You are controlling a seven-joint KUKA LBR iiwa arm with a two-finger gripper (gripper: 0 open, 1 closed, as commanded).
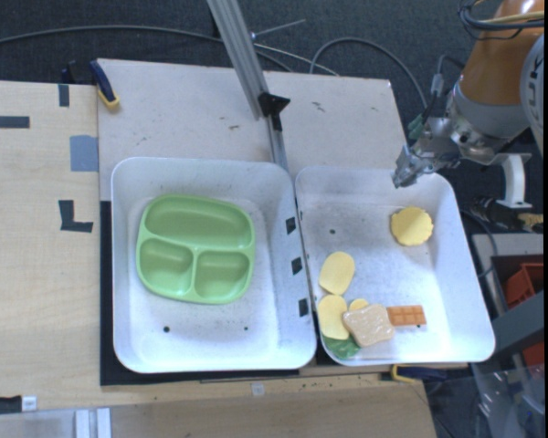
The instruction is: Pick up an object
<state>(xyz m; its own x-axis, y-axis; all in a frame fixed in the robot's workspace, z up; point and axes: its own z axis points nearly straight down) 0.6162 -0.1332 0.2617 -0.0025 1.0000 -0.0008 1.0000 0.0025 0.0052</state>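
Observation:
The right bin (457, 245) holds several toy food pieces. A round yellow piece (411, 225) lies near its far right side. A yellow oval slice (337, 271) and another yellow piece (331, 315) lie toward the bin's near left, beside a tan toast slice (369, 324) and an orange wafer (405, 316). A bit of green (340, 346) peeks out under the toast. My gripper (405, 174) hangs over the bin's far right corner, a little beyond the round yellow piece, with nothing seen between its tips.
The left bin (128, 245) bears a green divided plate (196, 248). A grey metal post (242, 48) slants over the bench behind the bins. Cables run along the far edge. A blue-and-yellow clamp (104, 84) sits at the far left.

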